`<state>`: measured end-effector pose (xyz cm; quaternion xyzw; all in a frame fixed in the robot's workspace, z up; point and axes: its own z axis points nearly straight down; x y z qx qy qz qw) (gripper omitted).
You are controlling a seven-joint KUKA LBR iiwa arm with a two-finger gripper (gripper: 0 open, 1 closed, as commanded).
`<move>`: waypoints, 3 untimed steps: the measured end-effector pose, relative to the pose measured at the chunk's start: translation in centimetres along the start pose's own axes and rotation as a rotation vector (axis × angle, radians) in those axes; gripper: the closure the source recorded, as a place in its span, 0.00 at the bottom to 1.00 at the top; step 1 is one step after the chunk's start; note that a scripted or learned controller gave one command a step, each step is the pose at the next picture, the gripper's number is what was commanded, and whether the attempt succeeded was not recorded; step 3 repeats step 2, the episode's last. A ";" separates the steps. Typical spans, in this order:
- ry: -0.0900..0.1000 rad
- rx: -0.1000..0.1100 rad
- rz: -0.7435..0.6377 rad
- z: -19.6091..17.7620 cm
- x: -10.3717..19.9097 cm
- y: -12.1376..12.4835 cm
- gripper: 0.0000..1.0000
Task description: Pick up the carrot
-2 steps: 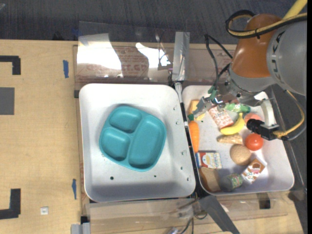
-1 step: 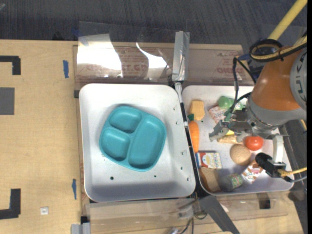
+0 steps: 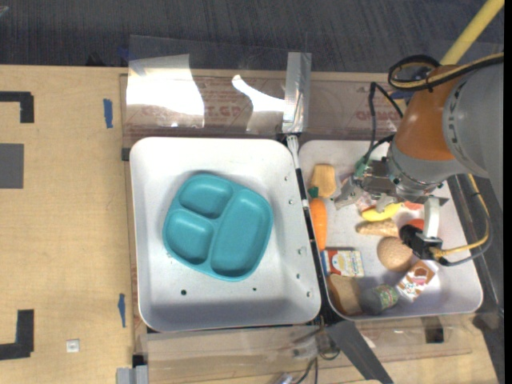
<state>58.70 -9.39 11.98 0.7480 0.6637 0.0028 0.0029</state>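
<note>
Carrot (image 3: 318, 222) lies lengthwise against the left wall of the right bin (image 3: 464, 294), just below a yellow-tan block (image 3: 324, 179) and above a small red-and-white packet (image 3: 342, 262). My claw (image 3: 370, 184) hangs over that same bin, right of the carrot and apart from it; whether it stands apart or together I cannot tell.

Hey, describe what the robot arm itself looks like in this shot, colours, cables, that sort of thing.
The arm is a thick, rounded grey body with an orange band above the wrist. Black cables loop over the band and run down toward the gripper, a darker metallic assembly with small coloured wires at its side. A yellow cable trails off near its lower right.
</note>
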 end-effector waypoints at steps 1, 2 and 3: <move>0.001 -0.012 0.234 1.5 -0.2 2.8 0.00; 0.000 0.005 0.575 -6.6 7.5 -0.9 0.00; 0.000 0.005 0.575 -6.6 7.5 -0.9 0.00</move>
